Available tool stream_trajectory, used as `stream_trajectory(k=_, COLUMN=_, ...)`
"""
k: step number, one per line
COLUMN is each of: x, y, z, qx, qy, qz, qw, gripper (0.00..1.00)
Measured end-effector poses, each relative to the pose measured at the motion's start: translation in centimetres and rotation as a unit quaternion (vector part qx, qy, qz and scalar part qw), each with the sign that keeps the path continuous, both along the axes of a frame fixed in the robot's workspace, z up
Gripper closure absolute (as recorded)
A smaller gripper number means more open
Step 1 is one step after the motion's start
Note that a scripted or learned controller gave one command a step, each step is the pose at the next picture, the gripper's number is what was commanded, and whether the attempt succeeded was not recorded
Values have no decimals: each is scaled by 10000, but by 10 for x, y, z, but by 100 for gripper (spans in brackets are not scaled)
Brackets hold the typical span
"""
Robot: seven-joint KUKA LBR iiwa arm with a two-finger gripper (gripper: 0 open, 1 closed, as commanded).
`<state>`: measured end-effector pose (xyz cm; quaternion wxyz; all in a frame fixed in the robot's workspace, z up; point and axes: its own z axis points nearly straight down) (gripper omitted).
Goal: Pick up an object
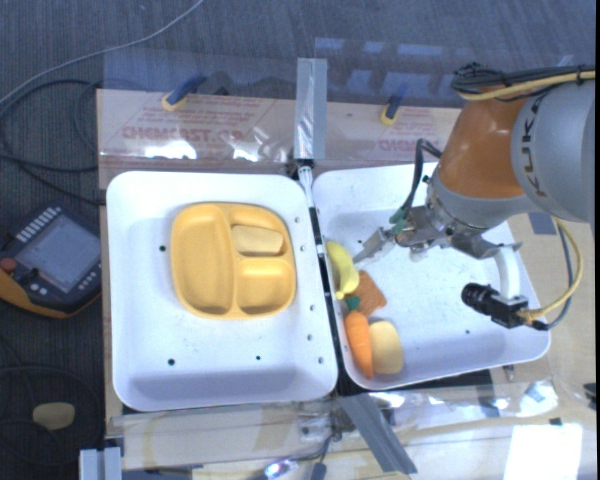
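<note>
My gripper [395, 245] hangs over the middle of the right bin [450, 333], open, with nothing between its fingers. Left of it and below, against the bin's left wall, lie a yellow banana [339, 265], an orange wedge [369, 291], a carrot [358, 337] and a pale yellow rounded piece [385, 347]. The gripper is a short way to the right of the banana and above it, touching none of these things.
The left bin [145, 358] holds a yellow divided plate [205, 263] with a pale yellow block [257, 239] in its upper right compartment. A raised divider [318, 268] separates the two bins. A teach pendant [45, 258] lies on the floor at far left.
</note>
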<state>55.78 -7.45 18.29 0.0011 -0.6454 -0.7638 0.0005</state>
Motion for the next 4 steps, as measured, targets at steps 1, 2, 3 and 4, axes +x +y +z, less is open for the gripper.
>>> stream_trajectory(k=1, x=-74, y=4, z=0, qx=0, qy=-1, qz=776, qw=9970, gripper=0)
stream_trajectory(k=2, x=-10, y=21, z=0, qx=-5, qy=3, qz=37, qw=10000, gripper=0)
stream_trajectory(k=3, x=-75, y=13, z=0, qx=-3, qy=2, qz=727, qw=9974, gripper=0)
stream_trajectory(k=4, x=-62, y=-32, z=-64, qx=-62, qy=-109, qz=745, qw=9971, gripper=0)
